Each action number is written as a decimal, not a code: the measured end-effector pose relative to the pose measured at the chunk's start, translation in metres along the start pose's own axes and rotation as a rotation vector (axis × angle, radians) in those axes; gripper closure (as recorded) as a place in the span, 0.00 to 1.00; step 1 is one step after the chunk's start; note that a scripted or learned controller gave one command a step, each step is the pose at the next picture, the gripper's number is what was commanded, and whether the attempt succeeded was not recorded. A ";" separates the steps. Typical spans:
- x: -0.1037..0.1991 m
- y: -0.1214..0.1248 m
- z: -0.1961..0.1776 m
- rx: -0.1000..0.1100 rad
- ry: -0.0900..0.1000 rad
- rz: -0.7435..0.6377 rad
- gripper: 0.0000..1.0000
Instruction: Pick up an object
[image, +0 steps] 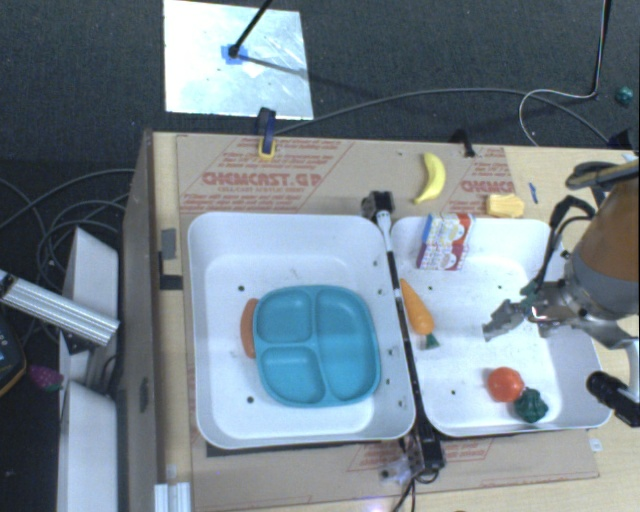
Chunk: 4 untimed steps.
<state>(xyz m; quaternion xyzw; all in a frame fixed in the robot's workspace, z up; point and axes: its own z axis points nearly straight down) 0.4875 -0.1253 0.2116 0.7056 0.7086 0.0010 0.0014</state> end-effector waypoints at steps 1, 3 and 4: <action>-0.020 -0.002 0.113 0.006 0.001 0.003 0.00; -0.041 -0.003 0.116 0.006 0.002 0.003 0.00; -0.082 0.095 -0.001 -0.002 -0.002 0.000 0.00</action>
